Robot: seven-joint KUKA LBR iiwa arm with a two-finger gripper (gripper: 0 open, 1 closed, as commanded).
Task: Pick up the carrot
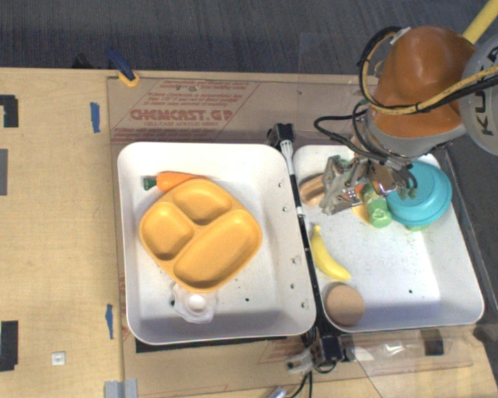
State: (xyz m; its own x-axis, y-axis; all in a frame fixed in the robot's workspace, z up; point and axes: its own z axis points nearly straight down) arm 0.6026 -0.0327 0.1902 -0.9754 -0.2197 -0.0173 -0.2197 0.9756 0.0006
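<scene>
1. We saw the carrot [176,179] lying in the left bin [133,247], near its far left corner, its green end pointing left.
2. It touched the far edge of an orange divided plate [201,232] that filled the bin's middle; a small white thing [196,304] sat just near the plate's front.
3. The gripper [347,191] hung over the right bin [448,293], well apart from the carrot; we could not tell how its jaws stood.
4. Beside it lay a teal bowl [423,196] and a small green piece [378,215].
5. A banana [326,255] and a brown ball [344,303] lay nearer the front, along the bin's left side.
6. Both bins stood on the table [50,247].
</scene>
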